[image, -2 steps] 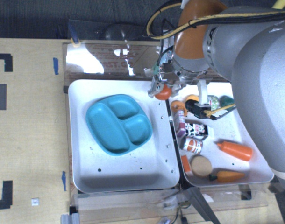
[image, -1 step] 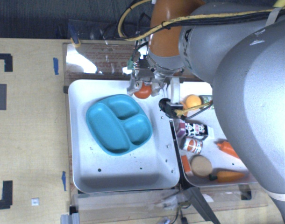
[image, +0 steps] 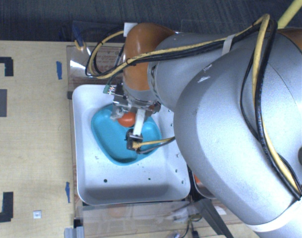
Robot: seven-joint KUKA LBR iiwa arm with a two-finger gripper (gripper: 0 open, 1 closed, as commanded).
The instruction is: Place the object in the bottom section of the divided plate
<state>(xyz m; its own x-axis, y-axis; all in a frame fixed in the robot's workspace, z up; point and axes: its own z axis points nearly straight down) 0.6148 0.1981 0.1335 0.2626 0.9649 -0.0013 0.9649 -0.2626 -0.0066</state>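
A blue divided plate (image: 107, 135) lies in the white bin (image: 91, 177), toward its upper half. An orange-red object (image: 126, 119) sits over the plate's upper right part, directly under my gripper (image: 125, 112). The gripper comes down from the orange-banded wrist above it and hovers at the object. The wrist hides the fingertips, so I cannot make out whether the object is between them. The big grey arm covers the plate's right edge.
The grey arm fills the right side of the view and hides the bin's right wall. The bin floor below the plate shows small dark specks. Pale wooden bench with black markers lies to the left of the bin.
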